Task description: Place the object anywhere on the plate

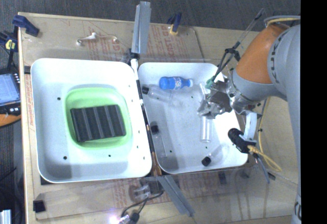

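End effector (209,108), its state impossible to tell from above, hangs low in the right bin (176,159) beside a clear tube (206,128), apparently reaching for it, well apart from the green plate (97,96) in the left bin (46,116).

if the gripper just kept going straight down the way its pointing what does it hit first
Most likely the clear tube-like object lying under the gripper on the right bin floor; depth is hard to judge from above.
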{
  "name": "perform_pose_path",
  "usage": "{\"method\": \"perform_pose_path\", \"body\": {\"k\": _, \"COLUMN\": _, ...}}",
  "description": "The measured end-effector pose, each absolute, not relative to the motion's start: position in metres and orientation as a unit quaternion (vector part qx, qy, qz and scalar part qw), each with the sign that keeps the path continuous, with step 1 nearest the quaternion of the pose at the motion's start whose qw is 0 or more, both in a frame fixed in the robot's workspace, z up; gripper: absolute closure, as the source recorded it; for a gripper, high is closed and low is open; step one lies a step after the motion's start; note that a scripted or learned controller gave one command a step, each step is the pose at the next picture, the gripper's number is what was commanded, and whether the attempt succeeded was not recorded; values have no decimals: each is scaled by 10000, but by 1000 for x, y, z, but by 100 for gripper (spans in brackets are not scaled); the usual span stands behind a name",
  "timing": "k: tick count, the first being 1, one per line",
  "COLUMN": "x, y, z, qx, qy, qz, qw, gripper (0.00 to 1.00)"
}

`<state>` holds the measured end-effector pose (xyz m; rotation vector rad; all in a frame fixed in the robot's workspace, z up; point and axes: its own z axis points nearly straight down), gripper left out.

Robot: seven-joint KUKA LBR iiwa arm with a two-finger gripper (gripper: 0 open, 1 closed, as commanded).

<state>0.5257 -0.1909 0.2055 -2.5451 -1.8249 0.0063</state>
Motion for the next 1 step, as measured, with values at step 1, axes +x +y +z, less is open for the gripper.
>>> {"method": "perform_pose_path", "body": {"k": 1, "x": 526, "y": -191, "z": 206, "qx": -8127, "qy": -5827, "qz": 18, "qw": 47, "gripper": 0}}
